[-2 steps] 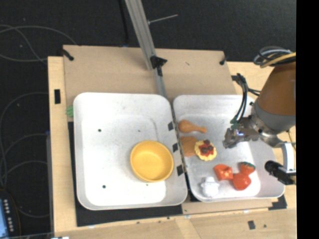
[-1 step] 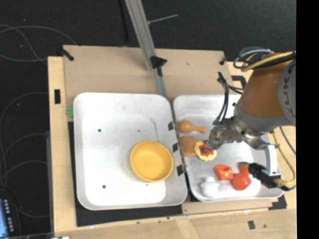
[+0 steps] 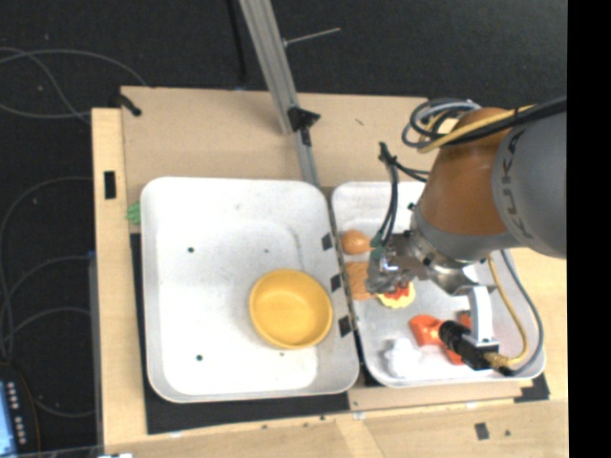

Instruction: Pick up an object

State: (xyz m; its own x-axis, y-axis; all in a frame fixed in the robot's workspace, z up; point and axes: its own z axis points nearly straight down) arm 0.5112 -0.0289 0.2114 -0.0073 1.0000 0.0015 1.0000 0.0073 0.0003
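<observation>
From above, the arm reached in over the right bin, its jaws hanging low near the bin's left wall; whether they were spread or pressed together I couldn't tell. A small yellow-and-red object lay directly beneath and slightly to the near side of them, apparently touching, its long axis unclear. A brown egg-like ball sat just beyond, an orange toy nearer the front. The yellow bowl sat well apart in the left bin.

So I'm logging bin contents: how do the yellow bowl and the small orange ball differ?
The yellow bowl lies in the left bin; the orange ball lies in the right bin. The bowl is far larger. The bowl is open and hollow, the ball rounded. Both lie near the divide between bins.
</observation>
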